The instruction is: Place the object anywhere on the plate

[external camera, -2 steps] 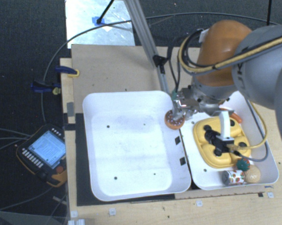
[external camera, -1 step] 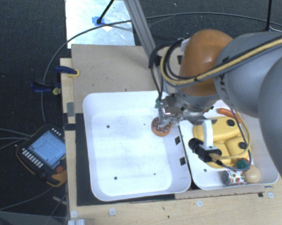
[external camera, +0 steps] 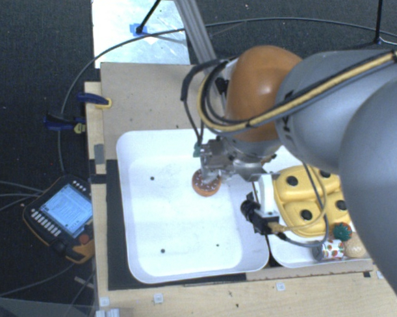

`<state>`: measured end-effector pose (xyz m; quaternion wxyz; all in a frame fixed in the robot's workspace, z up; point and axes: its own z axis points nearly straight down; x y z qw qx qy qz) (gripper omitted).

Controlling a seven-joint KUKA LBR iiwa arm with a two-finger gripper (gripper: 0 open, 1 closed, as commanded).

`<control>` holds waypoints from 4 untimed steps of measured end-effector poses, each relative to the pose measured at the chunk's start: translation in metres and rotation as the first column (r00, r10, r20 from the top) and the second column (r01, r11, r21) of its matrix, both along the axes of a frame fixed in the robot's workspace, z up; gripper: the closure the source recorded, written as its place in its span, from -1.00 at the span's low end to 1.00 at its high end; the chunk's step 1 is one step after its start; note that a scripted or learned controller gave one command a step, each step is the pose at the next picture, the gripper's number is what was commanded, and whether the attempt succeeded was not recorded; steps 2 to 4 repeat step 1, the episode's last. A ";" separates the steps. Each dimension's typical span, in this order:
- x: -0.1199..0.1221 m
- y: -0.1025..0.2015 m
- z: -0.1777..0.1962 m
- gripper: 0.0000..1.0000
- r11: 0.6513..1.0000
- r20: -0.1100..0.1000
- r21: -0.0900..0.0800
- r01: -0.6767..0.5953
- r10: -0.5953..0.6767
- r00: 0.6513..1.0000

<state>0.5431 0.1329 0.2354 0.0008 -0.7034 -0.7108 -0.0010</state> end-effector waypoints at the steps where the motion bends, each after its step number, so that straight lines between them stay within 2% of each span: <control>1: 0.001 -0.003 0.000 -1.00 1.000 0.000 -0.002 0.006 -0.006 1.000; 4: 0.001 -0.003 0.000 -1.00 1.000 0.000 -0.002 0.006 -0.006 1.000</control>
